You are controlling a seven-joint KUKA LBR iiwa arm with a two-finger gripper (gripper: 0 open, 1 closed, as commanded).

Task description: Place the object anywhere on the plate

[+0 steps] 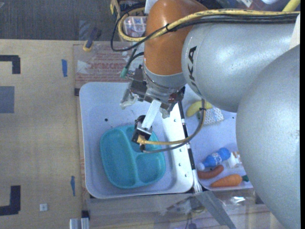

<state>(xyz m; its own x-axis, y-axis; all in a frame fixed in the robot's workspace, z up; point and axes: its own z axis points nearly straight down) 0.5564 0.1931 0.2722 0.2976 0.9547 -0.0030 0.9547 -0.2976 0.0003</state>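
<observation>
Fixed overhead camera, slanted down at bench (38,128), close over two white bins (93,123)

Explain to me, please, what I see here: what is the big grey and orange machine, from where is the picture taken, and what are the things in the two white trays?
The big machine is a robot arm, grey with an orange band. One camera, fixed above the bench, looks down at a slant, and the arm comes in from the right of the picture. At the end of the arm is a claw for picking things up. It hangs over the left bin. I cannot tell from this picture whether it holds anything. In that bin lies a turquoise plate with compartments. The right bin holds a banana, a blue bottle, a brown sausage and a carrot. The job is to put an object on the plate.
</observation>
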